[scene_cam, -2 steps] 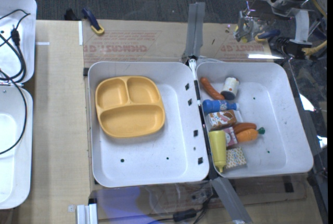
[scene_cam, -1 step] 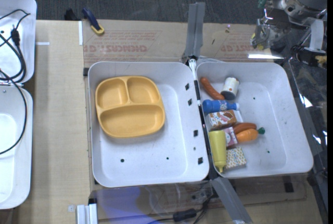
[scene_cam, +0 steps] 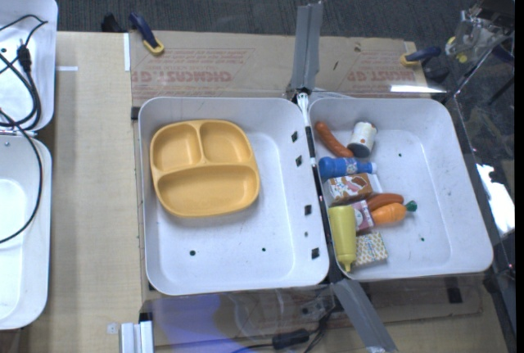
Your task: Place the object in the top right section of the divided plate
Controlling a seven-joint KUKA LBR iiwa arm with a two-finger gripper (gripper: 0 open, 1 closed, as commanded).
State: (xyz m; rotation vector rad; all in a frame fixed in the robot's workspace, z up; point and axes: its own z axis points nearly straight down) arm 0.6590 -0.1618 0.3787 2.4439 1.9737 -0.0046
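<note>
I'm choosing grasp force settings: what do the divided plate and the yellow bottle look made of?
The divided plate looks like hard moulded plastic, matte orange-yellow, with rounded ridges between its sections and only soft highlights. The yellow bottle in the right bin seems to be smooth toy plastic with a faint sheen; whether it is rigid or squeezable cannot be told.

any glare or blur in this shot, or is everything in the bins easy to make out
Camera view: even, soft light with faint shadows; the yellow divided plate and its three sections read sharply. The toys in the right bin are clear but crowded. A bright reflection sits near the right edge by the bench, and purple glow shows below the left bin.
</note>
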